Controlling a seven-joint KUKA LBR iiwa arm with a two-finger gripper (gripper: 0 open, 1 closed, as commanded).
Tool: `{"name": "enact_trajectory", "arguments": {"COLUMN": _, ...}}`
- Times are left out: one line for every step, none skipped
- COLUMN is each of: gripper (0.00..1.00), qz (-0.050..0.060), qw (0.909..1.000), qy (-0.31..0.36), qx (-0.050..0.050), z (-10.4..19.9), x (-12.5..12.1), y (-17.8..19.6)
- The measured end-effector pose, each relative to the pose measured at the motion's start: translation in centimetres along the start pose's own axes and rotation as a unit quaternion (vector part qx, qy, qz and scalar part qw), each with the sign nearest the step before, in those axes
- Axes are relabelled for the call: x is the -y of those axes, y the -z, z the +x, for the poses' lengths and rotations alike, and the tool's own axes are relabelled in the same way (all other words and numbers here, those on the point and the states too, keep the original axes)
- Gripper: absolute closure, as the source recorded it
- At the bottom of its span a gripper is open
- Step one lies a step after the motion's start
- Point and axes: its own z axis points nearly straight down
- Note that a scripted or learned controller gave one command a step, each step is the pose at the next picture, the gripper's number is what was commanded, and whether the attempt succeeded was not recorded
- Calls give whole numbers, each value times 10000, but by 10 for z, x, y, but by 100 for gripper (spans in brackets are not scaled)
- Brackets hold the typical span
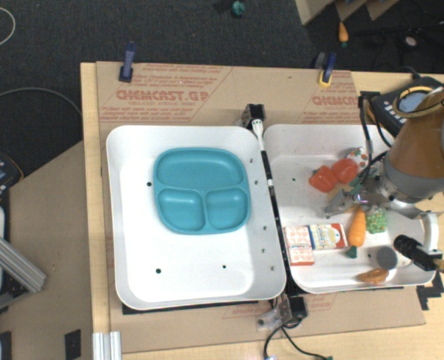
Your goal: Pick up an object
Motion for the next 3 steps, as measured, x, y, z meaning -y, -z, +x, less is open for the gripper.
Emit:
{"name": "enact_trajectory", "arguments": {"gripper": 100, "qz": -29, "qw": 10000, "qy": -17, "qx": 12, "z": -1, "x": 0, "y": 16}}
{"name": "enact_trajectory", "arguments": {"gripper": 100, "qz": 17, "qw": 10000, "qy": 12, "qx": -16, "z": 47, "x": 11, "y": -6}}
{"name": "enact_trajectory", "arguments": {"gripper": 100, "qz": -35, "qw": 10000, "qy": 21, "qx": -5, "z": 106, "x": 61, "y": 101}}
